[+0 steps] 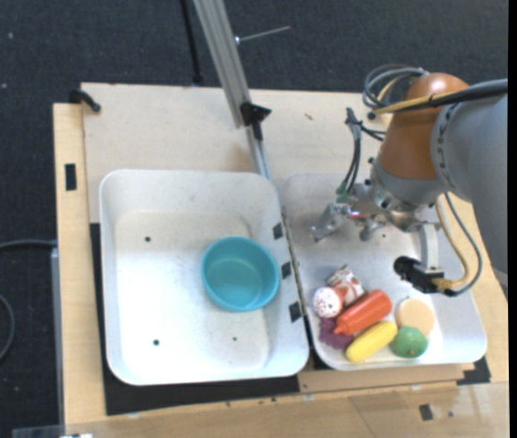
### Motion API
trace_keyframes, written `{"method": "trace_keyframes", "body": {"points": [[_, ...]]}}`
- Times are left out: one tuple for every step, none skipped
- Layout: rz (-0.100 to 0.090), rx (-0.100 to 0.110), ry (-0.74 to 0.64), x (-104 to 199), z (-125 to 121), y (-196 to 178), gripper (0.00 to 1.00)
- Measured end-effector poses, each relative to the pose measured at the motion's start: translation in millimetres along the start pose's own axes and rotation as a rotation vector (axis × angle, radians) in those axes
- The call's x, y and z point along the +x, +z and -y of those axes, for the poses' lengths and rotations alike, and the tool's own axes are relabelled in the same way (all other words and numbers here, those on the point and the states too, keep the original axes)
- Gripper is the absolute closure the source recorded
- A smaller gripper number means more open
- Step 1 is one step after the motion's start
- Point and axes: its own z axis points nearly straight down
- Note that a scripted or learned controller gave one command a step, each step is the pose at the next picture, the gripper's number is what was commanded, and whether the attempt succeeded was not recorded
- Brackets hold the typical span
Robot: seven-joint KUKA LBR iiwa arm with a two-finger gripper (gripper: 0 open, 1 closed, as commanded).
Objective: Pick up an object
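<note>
My gripper point(345, 230) hangs over the upper part of the right bin point(315, 194), open, with nothing between its fingers. Below it, in the bin's near half, lies a cluster of small items. These are a white and red patterned piece point(338, 292), an orange carrot-shaped piece point(365, 310), a yellow piece point(370, 341), a green lime point(409, 342), a pale peach round piece point(416, 315) and a purple piece point(330, 336). The gripper is apart from all of them. A blue bowl point(240, 274) sits upright in the left bin point(149, 245).
A slanted metal pole point(231, 62) rises from the bench behind the bins' shared edge. A black cable end point(419, 275) dangles from the arm over the right bin's right side. The bench edge runs just below both bins.
</note>
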Motion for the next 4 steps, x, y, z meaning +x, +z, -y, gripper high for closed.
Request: {"method": "trace_keyframes", "body": {"points": [[0.0,-0.002,0.0,-1.4,0.5,42.2,0.0],[-0.001,-0.008,0.005,-2.3,-1.2,28.3,1.0],[-0.001,-0.011,-0.001,-10.1,3.2,-20.2,1.0],[-0.001,-0.014,-0.006,-8.3,7.7,-82.6,1.0]]}}
